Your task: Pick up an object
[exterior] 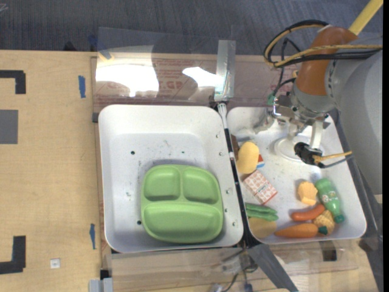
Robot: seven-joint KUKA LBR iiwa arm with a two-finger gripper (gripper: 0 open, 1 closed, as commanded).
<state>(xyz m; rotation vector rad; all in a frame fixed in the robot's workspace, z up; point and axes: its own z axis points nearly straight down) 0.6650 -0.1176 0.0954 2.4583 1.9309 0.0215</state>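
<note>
Since the task names no one object, candidates: the toys lying in the right bin, none marked out from the rest.
Nearest candidate: a yellow toy fruit by the bin's left wall, just beside a red-and-white checked box.
Other candidates: a green pea pod, an orange piece, a green bottle, a red pepper and a carrot, crowded toward the bin's near end. All rest on the bin floor.
Gripper: the gripper sits over the far end of the right bin, apart from every toy. Whether it is open or closed cannot be told, and nothing can be seen in its hold.
Arm: the grey arm, with its orange band, reaches in from the right.
Left bin: the left bin bears a green divided plate, well apart from the gripper.
Progress: early, by my reading. No toy is off the floor. Settling on a target, coming down on it, closing and lifting all seem left to do.
</note>
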